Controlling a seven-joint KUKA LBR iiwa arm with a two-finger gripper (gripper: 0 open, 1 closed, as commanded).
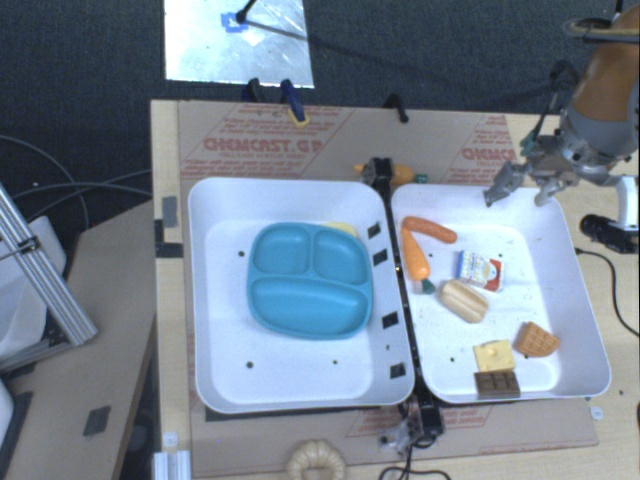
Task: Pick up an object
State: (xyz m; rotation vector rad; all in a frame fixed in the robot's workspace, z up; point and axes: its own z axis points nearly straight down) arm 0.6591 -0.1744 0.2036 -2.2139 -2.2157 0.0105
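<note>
My hand (522,182) hangs wide and holding nothing above the right bin's (570,268) far rim; the sausage (430,230), carrot (416,257) and the rest lie ungrasped, so picking remains.

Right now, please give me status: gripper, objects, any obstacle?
Gripper open, holding nothing, above right bin far edge. Sausage, carrot lie nearest. Nothing between.

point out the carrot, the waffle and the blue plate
carrot (416,257), camera view, middle of its orange body
waffle (536,340), camera view, centre of its top face
blue plate (300,308), camera view, floor of its large compartment
</note>
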